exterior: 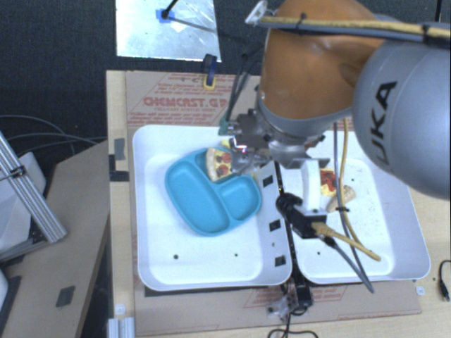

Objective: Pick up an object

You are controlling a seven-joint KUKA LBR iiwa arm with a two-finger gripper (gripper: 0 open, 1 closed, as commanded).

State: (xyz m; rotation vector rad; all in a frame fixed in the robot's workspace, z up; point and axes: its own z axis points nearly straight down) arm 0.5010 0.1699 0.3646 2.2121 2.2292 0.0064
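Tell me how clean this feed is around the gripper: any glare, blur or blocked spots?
Camera view: even light, soft shadows; the arm looms large and soft-focused, hiding much of the right bin; the gripper area by the blue tray is cluttered and slightly blurred; bright sheen on the foil sheet up top.
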